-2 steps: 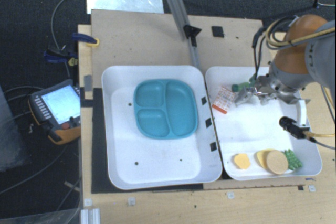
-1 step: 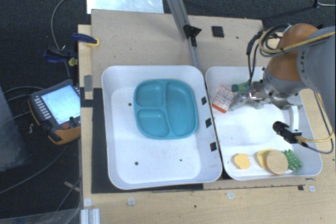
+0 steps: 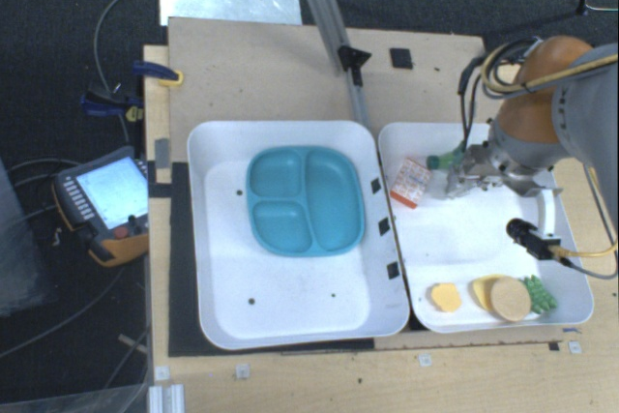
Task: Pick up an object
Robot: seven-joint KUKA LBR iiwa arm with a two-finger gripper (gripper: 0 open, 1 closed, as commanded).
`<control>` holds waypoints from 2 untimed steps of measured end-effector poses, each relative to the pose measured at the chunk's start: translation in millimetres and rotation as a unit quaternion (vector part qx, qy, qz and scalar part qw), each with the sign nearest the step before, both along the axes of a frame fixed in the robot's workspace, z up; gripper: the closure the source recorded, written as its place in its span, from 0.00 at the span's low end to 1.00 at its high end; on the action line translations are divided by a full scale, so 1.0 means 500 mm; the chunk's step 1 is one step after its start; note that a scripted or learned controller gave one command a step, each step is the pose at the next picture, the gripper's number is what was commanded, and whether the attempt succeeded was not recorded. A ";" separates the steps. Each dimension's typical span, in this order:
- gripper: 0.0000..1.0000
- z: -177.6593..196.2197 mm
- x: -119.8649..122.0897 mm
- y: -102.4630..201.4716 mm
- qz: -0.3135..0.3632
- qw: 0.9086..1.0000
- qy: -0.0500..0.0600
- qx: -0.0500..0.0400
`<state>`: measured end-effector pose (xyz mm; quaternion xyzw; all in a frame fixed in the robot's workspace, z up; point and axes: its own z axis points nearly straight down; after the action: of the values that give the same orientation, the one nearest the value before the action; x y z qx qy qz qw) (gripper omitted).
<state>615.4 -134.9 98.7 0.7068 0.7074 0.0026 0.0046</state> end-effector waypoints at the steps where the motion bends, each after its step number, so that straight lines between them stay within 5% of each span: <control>1: 1.00 0.130 0.003 -0.002 0.002 1.000 0.002 0.001; 2: 1.00 0.218 0.006 -0.004 0.002 1.000 0.002 0.001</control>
<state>618.5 -137.0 207.4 0.7054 0.7088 0.0017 0.0025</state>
